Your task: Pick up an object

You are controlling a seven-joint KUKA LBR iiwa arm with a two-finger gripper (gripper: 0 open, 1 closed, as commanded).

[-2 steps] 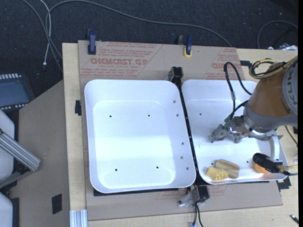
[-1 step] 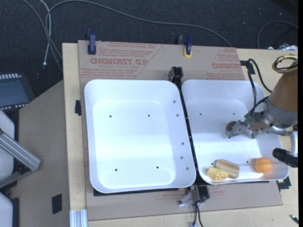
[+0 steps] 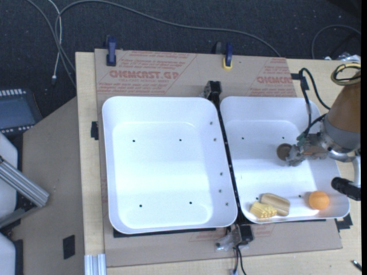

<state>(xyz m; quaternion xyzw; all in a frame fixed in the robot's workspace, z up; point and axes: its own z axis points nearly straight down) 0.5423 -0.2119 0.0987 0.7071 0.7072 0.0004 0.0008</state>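
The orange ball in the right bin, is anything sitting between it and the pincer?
Nothing visible does. The pincer hangs over the middle of the right bin, and the orange ball lies near the bin's front right corner with bare white floor between them. The tan block and yellow corn piece lie off to the left.

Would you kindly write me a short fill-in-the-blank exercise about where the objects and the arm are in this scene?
1. The orange ball lies in the ____ bin.
2. The yellow corn piece sits just ____ of the tan bread roll.
3. The gripper reaches over the right bin from the view's ____ side.

Missing words: right; left; right
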